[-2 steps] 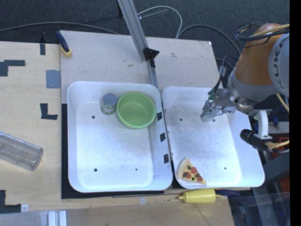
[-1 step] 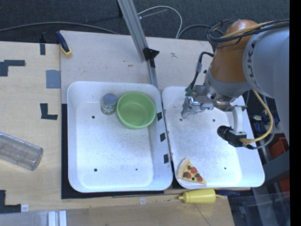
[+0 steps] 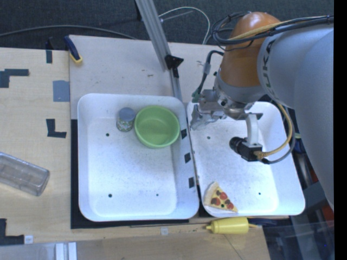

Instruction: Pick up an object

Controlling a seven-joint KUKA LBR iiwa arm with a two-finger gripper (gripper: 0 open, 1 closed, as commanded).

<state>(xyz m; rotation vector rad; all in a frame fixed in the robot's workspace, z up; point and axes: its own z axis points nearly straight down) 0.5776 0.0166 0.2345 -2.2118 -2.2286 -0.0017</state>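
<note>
1. The table [image 3: 32,140] is pale wood, spreading to the left of the pincer [image 3: 201,118] — dark tape marks [image 3: 54,128] dot it there.
2. A lighter board [image 3: 119,69] lies behind and left of the pincer.
3. Dark floor [image 3: 81,10] runs along the far side — a slanted metal post [image 3: 154,26] crosses it.

Arm [image 3: 293,64] enters from the right, orange band above the wrist; gripper [image 3: 199,118] points down over the right bin's rear-left corner, above the counter.

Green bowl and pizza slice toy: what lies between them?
In the camera view, between green bowl and pizza slice toy: bare left bin floor, then the bins' adjoining rims.
</note>
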